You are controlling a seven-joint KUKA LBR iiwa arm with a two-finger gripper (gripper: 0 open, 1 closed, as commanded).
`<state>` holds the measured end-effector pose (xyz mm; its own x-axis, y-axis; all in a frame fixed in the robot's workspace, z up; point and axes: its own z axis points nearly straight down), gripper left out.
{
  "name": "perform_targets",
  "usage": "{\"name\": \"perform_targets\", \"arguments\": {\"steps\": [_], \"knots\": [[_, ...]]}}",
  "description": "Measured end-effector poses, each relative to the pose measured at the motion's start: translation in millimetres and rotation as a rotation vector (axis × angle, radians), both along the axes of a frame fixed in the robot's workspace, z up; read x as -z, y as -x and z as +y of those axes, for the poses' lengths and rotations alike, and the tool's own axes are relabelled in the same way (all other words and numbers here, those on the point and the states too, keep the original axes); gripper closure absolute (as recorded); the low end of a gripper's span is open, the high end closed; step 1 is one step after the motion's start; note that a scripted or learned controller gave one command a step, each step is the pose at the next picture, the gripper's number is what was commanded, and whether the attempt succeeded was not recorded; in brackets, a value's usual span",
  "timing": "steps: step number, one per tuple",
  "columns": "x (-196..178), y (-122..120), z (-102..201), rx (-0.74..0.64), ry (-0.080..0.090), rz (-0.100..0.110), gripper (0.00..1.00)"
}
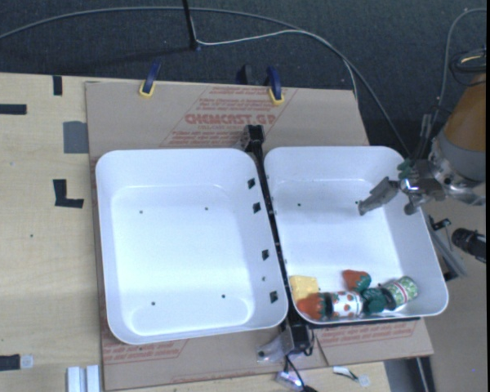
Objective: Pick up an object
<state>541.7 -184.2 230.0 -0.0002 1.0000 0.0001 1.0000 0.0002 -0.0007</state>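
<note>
Several small objects lie bunched along the near edge of the right bin [335, 170]: a yellow piece [304, 285], an orange-red piece [310, 305], a red strawberry-like item [357, 280], a small white bottle [344, 304], a teal item [377, 300] and a green-and-white can [403, 290]. My gripper [388, 206] hangs over the bin's right side, well behind the pile. It is open, its two grey fingers spread apart with nothing between them.
The left bin [180, 166] sits beside the right one, with a black clip strip [265, 219] along their shared edge. Both rest on a cardboard sheet [220, 117] clamped at the back. A black cable [188, 15] crosses the dark floor behind.
</note>
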Motion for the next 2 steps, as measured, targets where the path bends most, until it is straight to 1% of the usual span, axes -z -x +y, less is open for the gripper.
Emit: {"name": "perform_targets", "arguments": {"steps": [1,2], "knots": [[77.3,-14.9,-9.2,0.0,-0.002,0.007,0.0],[92.2,-19.5,-10.7,-0.001,0.0,0.001,0.0]]}}
